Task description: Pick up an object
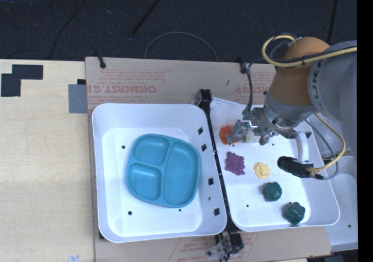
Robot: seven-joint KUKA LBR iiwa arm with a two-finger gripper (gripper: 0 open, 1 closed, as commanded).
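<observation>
Eyes on the small orange rounded piece [225, 134]: it sits on the floor of the right-hand white bin [280, 227], up in the far left part, close to the divider between the two bins. The gripper [246, 133] is right there, just beside it on the right, low over the bin floor. Open or closed? From this angle I cannot tell, and nothing is visibly held.

A little nearer the camera lies a purple lumpy piece [235, 163], apart from the orange one. To its right, a small yellow piece [261, 169]. Nearer again, a dark green rounded piece [271, 191], and in the bin's near right corner a second dark green lumpy piece [294, 212]. All four lie apart from one another.

The grey arm [338, 80] with its orange band reaches in from the right, over the bin's far right side.

Across the divider, the left white bin [111, 121] holds a light blue plastic plate with three compartments [163, 169], lying flat. Both bins rest on a brown cardboard sheet [145, 83] on the pale wooden bench [41, 167].
</observation>
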